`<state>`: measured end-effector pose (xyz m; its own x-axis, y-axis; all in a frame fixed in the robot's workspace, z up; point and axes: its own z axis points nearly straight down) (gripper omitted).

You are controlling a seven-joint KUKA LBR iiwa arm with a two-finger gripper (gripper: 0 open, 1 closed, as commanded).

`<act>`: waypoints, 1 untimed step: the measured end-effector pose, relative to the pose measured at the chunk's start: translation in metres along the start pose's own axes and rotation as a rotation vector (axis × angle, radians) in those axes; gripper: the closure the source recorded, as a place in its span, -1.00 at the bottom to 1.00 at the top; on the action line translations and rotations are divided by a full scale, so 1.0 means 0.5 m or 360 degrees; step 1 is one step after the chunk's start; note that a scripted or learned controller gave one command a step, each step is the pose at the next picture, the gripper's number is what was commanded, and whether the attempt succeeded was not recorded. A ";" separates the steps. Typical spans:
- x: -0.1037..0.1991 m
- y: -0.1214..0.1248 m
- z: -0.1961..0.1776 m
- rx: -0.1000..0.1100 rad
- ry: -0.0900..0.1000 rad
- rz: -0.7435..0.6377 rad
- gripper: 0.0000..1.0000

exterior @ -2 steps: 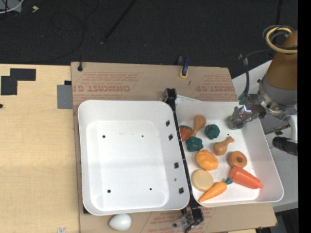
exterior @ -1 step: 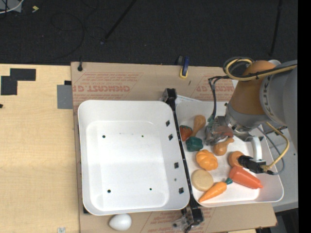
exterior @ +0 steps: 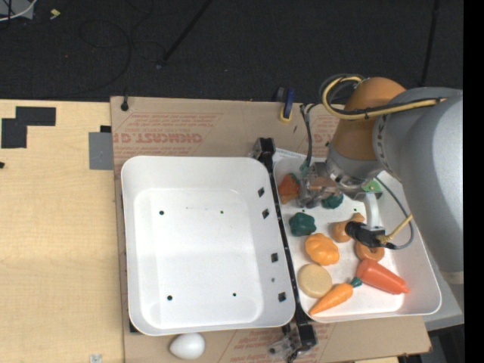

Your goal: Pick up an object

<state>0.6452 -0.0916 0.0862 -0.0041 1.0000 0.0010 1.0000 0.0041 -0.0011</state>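
- On my feed the grey arm (exterior: 423, 150) with its orange band reaches in from the right and bends down over the right-hand shallow white bin (exterior: 423, 305).
- The gripper (exterior: 311, 193) sits low in the far-left part of that bin, close to the wall it shares with the left-hand shallow white bin (exterior: 144, 203).
- I cannot tell from this angle whether the gripper is spread or pressed together, or whether anything is pinched in it, because the wrist covers it.
- All the things I could pick are in the right-hand bin.
- A small orange rounded toy (exterior: 288, 187) lies just left of the gripper, near the bin's left wall.
- A teal lump (exterior: 333, 200) lies just right of the gripper.
- A dark green knobbly toy (exterior: 302, 222) lies just on the near side of the gripper.
- Nearer the camera is an orange pepper-shaped plastic toy (exterior: 322, 249), with a pale beige round disc (exterior: 314, 280) just beside it on the near side.
- An orange plastic carrot (exterior: 333, 296) lies slantwise by the near wall. Its green end points toward a red-orange cone-shaped toy (exterior: 383, 277).
- A small brown-orange round piece (exterior: 342, 231) lies right of the pepper-shaped toy.
- Outside the bins, a white egg-shaped object (exterior: 187, 345) rests on the cardboard beside the near edge of the left-hand bin.
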 end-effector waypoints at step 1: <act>-0.003 -0.004 -0.022 0.0005 0.0001 0.0004 1.00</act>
<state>0.6435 -0.0932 0.0974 -0.0015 1.0000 0.0015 1.0000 0.0015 -0.0045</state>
